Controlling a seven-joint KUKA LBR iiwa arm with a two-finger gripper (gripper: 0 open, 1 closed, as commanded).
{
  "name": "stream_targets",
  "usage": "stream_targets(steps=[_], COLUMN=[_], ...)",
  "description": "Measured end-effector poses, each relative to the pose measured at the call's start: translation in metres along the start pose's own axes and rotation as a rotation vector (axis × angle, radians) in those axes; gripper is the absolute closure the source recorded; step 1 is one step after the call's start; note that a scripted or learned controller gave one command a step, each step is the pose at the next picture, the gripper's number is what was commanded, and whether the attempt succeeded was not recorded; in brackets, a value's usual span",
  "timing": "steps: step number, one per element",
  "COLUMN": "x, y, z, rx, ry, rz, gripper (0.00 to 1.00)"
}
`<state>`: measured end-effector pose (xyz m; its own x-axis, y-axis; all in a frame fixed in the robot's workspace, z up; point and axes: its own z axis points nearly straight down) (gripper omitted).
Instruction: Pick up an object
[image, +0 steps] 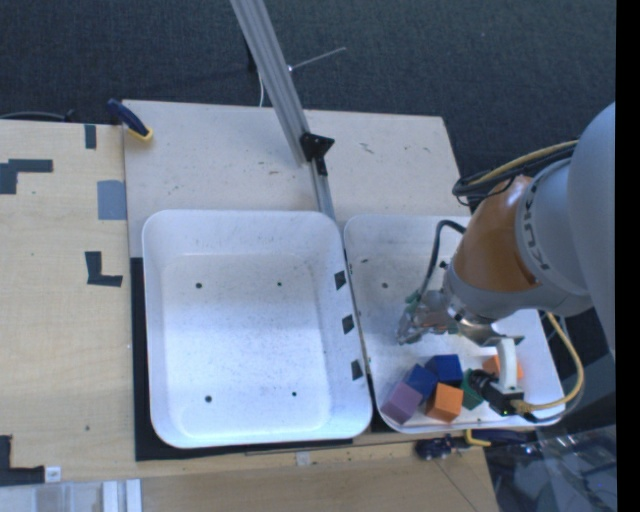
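The gripper (413, 328) hangs low over the middle of the right bin (385, 250). It is not possible to tell if it is spread or pressed together, and nothing can be seen held in it.

The things to pick lie in a small group in the near part of this bin, just beside the gripper and below it in the picture. The blue block (441, 371) is the closest. The purple block (403, 402) lies at its left near the bin's front rim, the orange block (447, 402) is just in front of it, and a dark green piece (472, 392) is at its right. They touch or almost touch each other.

The grey and orange arm (520, 250) covers the right side of this bin. The left bin (240, 330) stands against the right 1. A grey metal bar (285, 90) runs slanted from the top down to where the 2 bins meet.

The bench (220, 150) is pale wood with grey tape pieces (112, 200), and a small blue and yellow tool (130, 119) lies at its far left corner. Behind is dark carpet (450, 50).
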<state>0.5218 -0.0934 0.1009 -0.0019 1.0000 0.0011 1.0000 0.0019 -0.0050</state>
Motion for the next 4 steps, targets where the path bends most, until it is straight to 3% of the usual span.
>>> stream_targets(steps=[3, 4], x=[-0.005, 0.034], y=[-0.012, 0.023], z=[-0.147, -0.139], rx=[-0.009, -0.004], ry=[-0.002, 0.0], rz=[-0.001, -0.003], gripper=[1.0, 1.0])
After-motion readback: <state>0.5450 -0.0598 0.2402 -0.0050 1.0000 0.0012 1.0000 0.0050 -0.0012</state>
